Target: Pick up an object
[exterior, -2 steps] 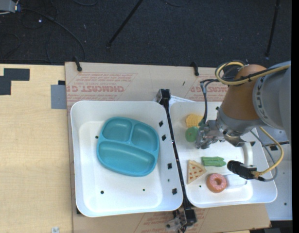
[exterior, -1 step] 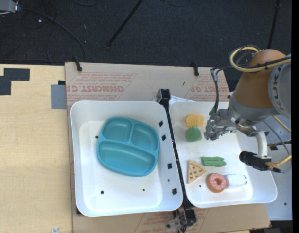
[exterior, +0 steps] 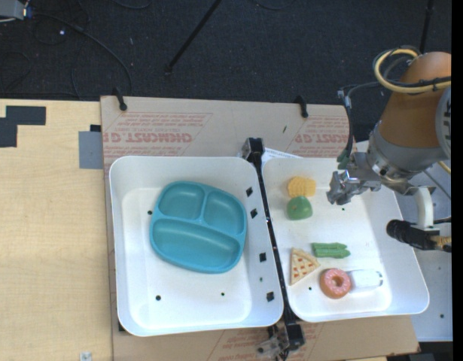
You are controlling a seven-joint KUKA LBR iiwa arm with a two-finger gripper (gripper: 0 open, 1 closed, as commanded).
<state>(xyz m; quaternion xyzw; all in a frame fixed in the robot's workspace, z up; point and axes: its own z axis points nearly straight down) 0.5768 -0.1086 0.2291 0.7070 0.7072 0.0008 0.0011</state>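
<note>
The right bin (exterior: 400, 295) holds several toy foods: a yellow corn piece (exterior: 300, 186), a green round piece (exterior: 298, 208), a green bean pod (exterior: 330, 250), a pizza slice (exterior: 302, 265), a pink donut (exterior: 336, 283) and a white piece (exterior: 366, 280) beside the donut. My gripper (exterior: 339, 190) hovers over the upper middle of the right bin, just right of the corn and the green round piece. Nothing shows between its fingers.
The left bin (exterior: 133, 292) holds a teal divided plate (exterior: 199, 226). A black divider (exterior: 263, 224) runs between the two bins. Both bins sit on a cardboard sheet (exterior: 186, 130) on the wooden bench (exterior: 43, 239).
</note>
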